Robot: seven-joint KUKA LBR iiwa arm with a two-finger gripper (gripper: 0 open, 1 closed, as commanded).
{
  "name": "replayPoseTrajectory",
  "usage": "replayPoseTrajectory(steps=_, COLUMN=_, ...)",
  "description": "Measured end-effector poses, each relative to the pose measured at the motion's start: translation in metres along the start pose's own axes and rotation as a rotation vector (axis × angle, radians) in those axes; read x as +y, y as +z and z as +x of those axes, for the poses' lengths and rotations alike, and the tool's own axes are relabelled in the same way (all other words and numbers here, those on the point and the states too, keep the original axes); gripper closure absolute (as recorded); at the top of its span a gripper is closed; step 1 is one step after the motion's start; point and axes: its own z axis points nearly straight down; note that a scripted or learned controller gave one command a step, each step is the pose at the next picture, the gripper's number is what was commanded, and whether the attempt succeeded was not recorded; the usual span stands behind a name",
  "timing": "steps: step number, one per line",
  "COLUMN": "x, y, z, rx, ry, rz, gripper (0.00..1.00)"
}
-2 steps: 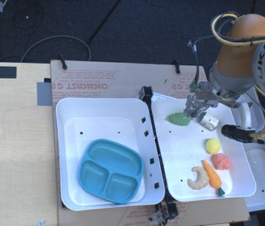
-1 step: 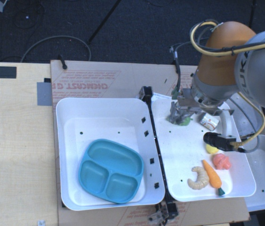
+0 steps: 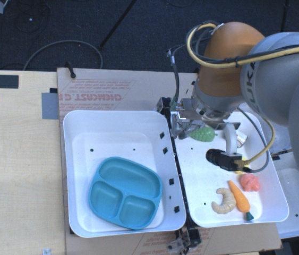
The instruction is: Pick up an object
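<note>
Nearest the lens, a blue divided plate [image 3: 125,192] is seen in the left bin [image 3: 77,129]. At 3 o'clock, the gripper [image 3: 205,129] is lowered over a green object [image 3: 202,134], grip undeterminable; carrot [image 3: 239,196], cream shrimp [image 3: 224,201] and pink piece [image 3: 250,181] are scattered at 5 o'clock.

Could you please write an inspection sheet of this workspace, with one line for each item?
Surface: two white bins side by side, left bin and right bin, on a cardboard sheet over a wooden bench.
Job's things: in the right bin, green object, pink object, orange carrot, beige curved object.
Clutter: blue divided tray in the left bin.
Grippers: gripper low over the right bin's far end, near the green object; grasp unclear.
Cables: yellow hose looped on the arm; black cables on the floor.
Surroundings: dark floor.
</note>
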Motion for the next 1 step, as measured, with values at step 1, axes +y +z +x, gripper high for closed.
replayPoseTrajectory(steps=1, x=-0.0071, y=0.0175, z=0.0487, rx=-0.001, ry=0.001, rz=0.003, gripper=1.00)
